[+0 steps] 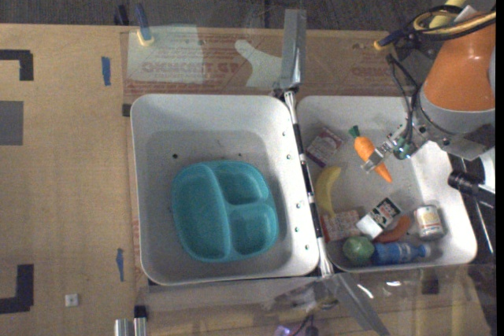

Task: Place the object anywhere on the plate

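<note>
The left bin (150,169), well to the gripper's left, holds only a teal plate (226,210) with three compartments, lying toward the near side with bare white floor around it, widest along the far wall. Between the bins run their touching rims. In the right bin (457,248), a small red-and-white box (323,146) lies left of the gripper by the inner rim, and a banana (327,186) lies left and nearer, also along that rim. A toy carrot (367,154) with a green top sits just left of the gripper; whether the fingers touch it cannot be told. The gripper (399,145) hangs over the bin's far middle, and I cannot tell if it is open or closed. Near of it crowd a pink packet (340,224), a green ball (357,249), a black-and-white box (384,212), a blue bottle (400,252) on its side and a small can (429,221); their printing is too small to read. The open floor lies right of the gripper. The arm (465,83) comes in from the right over the far corner, its orange band above the wrist.
</note>
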